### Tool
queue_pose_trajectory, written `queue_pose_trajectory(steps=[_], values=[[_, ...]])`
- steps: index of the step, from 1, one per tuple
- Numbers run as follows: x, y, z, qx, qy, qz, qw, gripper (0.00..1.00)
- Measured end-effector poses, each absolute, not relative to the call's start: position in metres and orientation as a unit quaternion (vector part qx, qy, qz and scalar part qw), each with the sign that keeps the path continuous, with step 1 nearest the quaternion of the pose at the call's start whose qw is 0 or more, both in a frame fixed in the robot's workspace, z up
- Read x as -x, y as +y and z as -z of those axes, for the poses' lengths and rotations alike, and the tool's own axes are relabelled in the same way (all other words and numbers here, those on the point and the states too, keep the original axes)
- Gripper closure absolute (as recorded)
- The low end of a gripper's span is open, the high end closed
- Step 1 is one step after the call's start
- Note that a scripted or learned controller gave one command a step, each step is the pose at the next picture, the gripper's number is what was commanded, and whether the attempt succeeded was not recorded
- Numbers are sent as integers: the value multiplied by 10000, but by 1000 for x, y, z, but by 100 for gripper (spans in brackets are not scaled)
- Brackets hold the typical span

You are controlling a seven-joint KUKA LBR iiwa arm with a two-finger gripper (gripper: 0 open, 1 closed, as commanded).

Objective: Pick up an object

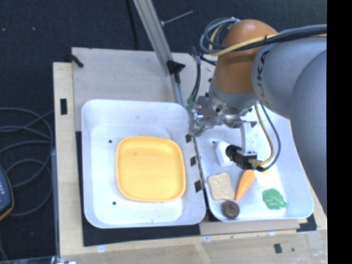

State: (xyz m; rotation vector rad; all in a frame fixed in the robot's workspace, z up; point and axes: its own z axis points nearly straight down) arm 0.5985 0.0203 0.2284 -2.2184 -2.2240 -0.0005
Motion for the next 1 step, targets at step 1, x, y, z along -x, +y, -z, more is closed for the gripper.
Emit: queue_pose_trajectory(steps=[1], values=[[-577,57,-230,7060,-7082,5,4,100]])
